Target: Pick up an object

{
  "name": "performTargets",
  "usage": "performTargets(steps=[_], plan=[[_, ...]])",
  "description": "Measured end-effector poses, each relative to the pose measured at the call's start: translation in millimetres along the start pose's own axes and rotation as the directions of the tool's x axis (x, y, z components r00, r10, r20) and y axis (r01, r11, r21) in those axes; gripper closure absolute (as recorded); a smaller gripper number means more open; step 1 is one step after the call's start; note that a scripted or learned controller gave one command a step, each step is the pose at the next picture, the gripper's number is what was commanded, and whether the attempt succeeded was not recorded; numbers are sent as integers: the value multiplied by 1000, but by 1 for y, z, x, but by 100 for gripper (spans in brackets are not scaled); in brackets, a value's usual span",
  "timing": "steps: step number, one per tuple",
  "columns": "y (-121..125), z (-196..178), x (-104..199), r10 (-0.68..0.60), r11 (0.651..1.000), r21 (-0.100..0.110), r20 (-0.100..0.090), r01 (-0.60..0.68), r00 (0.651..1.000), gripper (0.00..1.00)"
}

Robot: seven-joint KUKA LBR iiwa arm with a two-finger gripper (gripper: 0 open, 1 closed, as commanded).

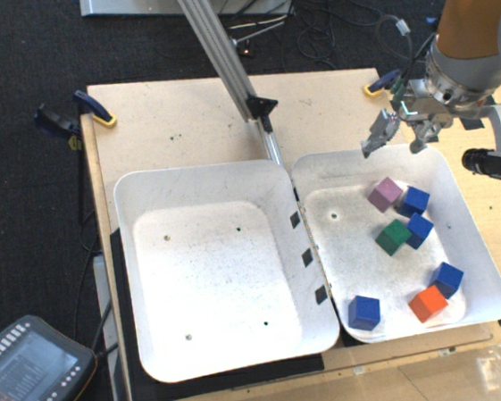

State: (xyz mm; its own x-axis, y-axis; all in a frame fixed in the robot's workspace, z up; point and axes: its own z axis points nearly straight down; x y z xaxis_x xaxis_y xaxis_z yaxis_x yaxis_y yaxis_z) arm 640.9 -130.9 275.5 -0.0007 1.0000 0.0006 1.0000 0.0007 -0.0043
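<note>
Fingers (377, 141) of the two-finger gripper (399, 138) stand apart, gripping nothing, above the right shallow white bin's (468, 215) far rim. Below, a small pink cube (385, 194) lies just beside blue (415, 201) and green (394, 237) cubes.

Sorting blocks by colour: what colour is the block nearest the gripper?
Pink block, clearest in the camera view.

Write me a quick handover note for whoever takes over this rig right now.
Two-finger gripper: open, holding nothing, hovering over the far edge of the right white bin.
Blocks, all in that bin: pink cube, three blue cubes clustered with a green cube, orange cube near the front, lone blue cube front left.
Done: nothing picked.
Left: descend, grasp one block, lift.
</note>
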Motion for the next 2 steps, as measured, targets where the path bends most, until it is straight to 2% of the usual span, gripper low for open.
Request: performTargets(steps=[1,2], plan=[[1,-3,0,-2,1000,-4,1,2,1000,0],[0,61,6,-1,1000,2,0,1,1000,0]])
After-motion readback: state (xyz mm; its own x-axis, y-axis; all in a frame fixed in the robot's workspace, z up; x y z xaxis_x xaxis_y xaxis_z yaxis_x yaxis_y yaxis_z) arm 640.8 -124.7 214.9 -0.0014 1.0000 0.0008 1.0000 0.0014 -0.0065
